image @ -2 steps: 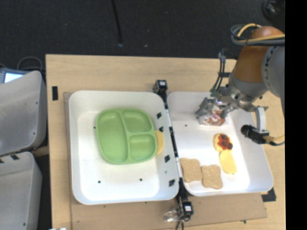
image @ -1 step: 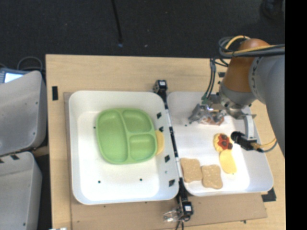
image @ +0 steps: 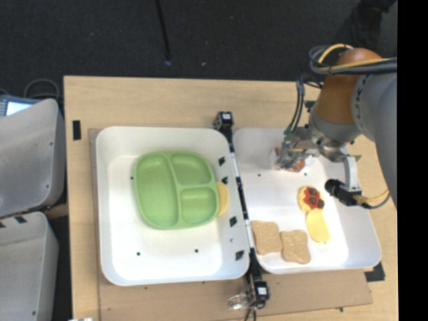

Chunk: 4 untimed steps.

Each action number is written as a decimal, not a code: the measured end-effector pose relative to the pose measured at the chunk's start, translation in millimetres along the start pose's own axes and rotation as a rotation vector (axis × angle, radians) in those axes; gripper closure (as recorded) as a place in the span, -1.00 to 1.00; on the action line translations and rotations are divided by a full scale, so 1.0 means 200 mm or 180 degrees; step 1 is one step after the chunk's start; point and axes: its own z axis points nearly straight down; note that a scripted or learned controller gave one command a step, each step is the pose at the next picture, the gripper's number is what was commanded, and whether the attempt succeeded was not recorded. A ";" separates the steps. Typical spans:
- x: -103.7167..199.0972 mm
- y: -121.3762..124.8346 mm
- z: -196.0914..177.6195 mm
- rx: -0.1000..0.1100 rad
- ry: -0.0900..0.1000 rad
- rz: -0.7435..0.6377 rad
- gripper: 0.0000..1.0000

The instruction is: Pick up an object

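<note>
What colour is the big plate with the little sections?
Light green. The divided plate shows clearly in the camera view, in the left bin.

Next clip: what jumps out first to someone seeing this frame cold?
The bright green divided plate in the left bin stands out first. Then the arm's tool, low over the right bin's far side by a small reddish item. Toy foods lie nearer: two toast slices and a yellow piece.

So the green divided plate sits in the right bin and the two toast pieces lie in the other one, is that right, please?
Not quite: the camera view shows the green divided plate in the left bin. The two toast pieces lie in the other one, the right bin.
</note>
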 end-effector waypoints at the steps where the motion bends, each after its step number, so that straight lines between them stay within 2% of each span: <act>1: -0.04 0.00 -0.23 0.0045 0.0024 0.0007 1.00; 3: -0.05 0.06 -0.80 0.0039 0.0023 -0.0011 1.00; 4: 0.23 0.07 -0.71 0.0058 0.0030 -0.0019 1.00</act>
